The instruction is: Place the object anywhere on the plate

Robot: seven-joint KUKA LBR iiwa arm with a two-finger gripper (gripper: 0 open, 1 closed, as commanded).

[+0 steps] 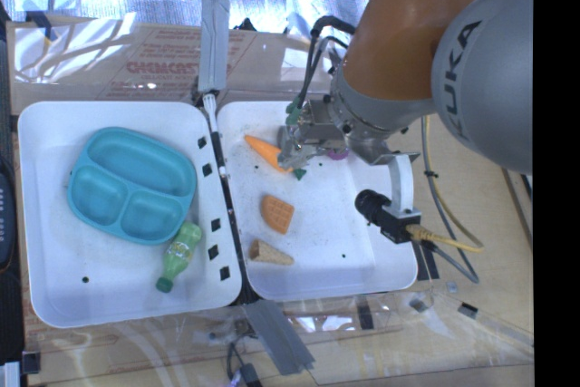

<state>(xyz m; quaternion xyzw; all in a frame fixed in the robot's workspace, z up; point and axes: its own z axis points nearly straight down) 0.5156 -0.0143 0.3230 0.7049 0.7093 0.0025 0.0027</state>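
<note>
Pincer (294,160) touches the carrot's (265,150) leafy end; cannot tell its grip

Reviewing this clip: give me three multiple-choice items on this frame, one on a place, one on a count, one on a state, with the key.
1. Where does the blue plate lie?
A. in the left bin
B. in the right bin
C. on the bench outside both bins

2. How many compartments does the plate have?
A. one
B. three
C. five

3. How does the green bottle rest?
A. upright on the plate
B. on its side in the left bin, beside the plate
C. on its side in the right bin

Key: 1 A, the plate sits inside the left bin's rim. 2 B, one long section and two smaller ones show. 3 B, the bottle lies flat at the plate's lower right edge, left of the divider.
</note>
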